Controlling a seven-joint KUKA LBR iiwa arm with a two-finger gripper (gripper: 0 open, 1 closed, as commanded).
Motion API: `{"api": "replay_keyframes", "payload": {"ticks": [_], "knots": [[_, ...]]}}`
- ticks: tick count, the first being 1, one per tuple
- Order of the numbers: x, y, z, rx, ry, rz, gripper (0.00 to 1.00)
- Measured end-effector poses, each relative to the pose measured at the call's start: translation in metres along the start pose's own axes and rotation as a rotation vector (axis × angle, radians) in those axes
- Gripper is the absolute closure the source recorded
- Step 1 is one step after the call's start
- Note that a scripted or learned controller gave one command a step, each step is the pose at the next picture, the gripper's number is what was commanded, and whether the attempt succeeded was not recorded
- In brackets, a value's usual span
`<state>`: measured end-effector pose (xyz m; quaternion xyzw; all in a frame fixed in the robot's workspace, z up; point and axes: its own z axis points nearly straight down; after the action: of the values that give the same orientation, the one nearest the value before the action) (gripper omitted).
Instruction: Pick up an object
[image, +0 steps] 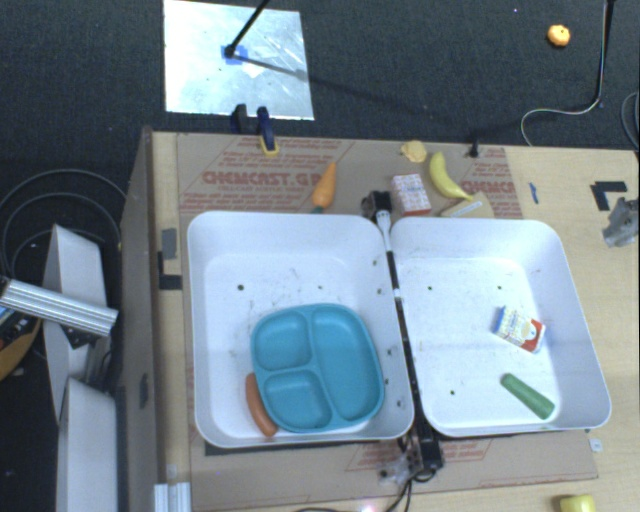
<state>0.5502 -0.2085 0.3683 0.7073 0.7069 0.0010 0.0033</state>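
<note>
The left bin (215, 300) holds a blue divided plate (318, 365) at its near side. An orange sausage (259, 405) lies against the plate's left edge. In the right bin (450, 260), a small white, blue and red carton (518, 328) sits towards the right, and a green pickle-shaped piece (527, 395) lies nearer the front. A grey part of my gripper (621, 222) pokes in at the right edge, outside and above the right bin's far right corner. It is well apart from every object.
Behind the bins on the cardboard lie a carrot (324, 185), a small pink box (411, 193), a banana (445, 177) and a yellow bit (413, 151). A clamp (265, 128) sits at the back edge. An orange ball (558, 36) rests on the floor.
</note>
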Motion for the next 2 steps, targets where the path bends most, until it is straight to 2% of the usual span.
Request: {"api": "replay_keyframes", "payload": {"ticks": [1, 2], "knots": [[0.018, -0.013, 0.058, 0.007, 0.003, -0.001, 1.00], [0.001, 0.002, 0.077, 0.005, 0.002, -0.001, 1.00]]}}
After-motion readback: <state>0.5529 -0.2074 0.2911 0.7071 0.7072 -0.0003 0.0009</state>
